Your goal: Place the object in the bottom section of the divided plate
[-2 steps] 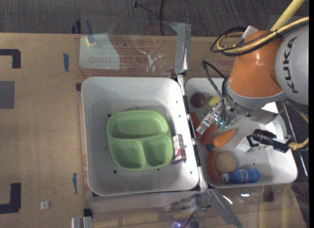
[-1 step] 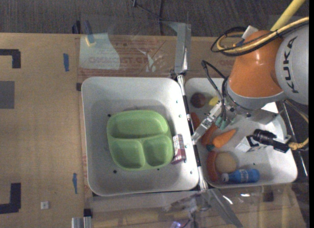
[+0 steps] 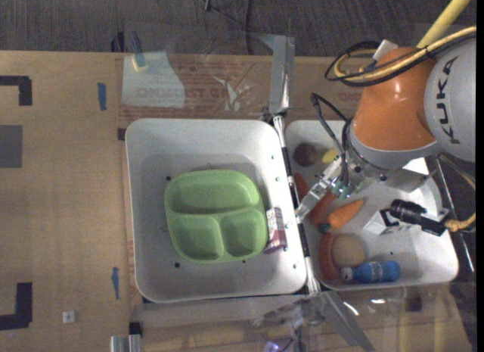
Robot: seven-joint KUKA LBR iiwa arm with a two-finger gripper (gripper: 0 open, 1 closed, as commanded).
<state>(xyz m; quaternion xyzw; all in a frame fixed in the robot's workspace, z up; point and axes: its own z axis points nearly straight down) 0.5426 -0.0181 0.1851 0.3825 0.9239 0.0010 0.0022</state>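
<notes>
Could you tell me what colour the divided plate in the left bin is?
Light green. The plate shows plainly in the camera view, lying in the white left bin.

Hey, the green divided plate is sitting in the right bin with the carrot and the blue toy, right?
Not quite. The camera view shows the green divided plate in the left bin. The carrot and blue toy lie in the right bin.

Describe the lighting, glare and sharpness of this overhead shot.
Camera view: even, soft lighting; the green divided plate casts a faint shadow in the left bin. Pale glare streaks the clear panel above it. The picture is mildly soft overall; the gripper and right-bin items look blurry.
</notes>
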